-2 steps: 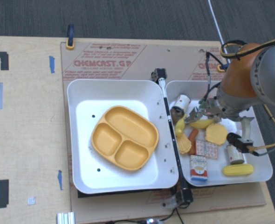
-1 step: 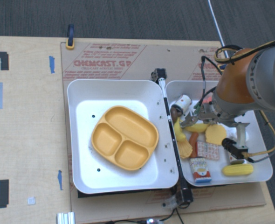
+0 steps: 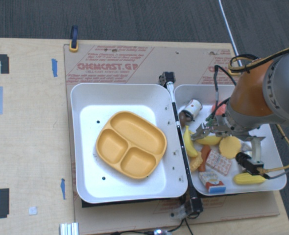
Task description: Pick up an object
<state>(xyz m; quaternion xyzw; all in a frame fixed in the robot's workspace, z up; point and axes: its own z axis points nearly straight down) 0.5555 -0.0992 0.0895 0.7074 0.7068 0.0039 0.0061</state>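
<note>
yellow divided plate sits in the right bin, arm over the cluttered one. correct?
Not quite. The camera view shows the yellow divided plate in the left bin, not the right. The arm is indeed over the cluttered right bin.

KUKA arm (image 3: 276,89): rounded grey housing, wide orange band (image 3: 250,94) above the wrist. Black cables (image 3: 223,75) loop off the band's upper edge (a yellow-ringed fitting sits there too). Wrist end is grey metal bracketry; gripper (image 3: 205,131) hardware looks silver-grey. Black cable and connector (image 3: 247,163) hang below the wrist.
</note>
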